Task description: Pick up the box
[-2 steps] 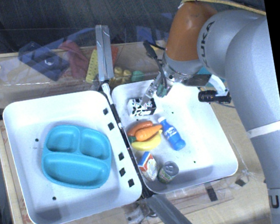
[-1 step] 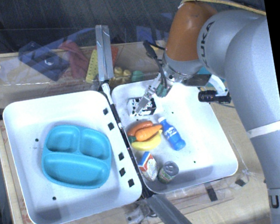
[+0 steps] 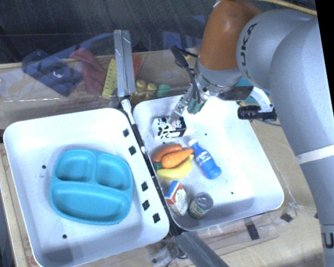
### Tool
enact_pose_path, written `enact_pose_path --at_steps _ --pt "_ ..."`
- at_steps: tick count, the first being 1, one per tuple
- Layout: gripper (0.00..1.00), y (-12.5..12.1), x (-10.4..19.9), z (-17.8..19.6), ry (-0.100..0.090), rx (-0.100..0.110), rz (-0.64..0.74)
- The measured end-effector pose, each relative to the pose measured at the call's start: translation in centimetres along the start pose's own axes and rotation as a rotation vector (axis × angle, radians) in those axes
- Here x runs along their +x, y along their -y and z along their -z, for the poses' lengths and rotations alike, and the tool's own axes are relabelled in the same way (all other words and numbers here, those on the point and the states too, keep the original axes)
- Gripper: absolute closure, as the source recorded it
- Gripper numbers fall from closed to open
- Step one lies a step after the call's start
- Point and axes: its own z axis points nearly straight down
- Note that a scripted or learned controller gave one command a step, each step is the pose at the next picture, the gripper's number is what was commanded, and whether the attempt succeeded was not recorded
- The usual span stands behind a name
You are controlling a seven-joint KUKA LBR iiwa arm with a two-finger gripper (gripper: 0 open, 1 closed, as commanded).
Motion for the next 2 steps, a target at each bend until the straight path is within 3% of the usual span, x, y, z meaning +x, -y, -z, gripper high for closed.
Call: enact_pose_path --at_steps 1,2 --pt "0.0 -0.01 0.01 0.0 0.0 0.0 0.0" --pt "1.0 -0.09 -0.02 0.73 0.0 0.001 0.004"
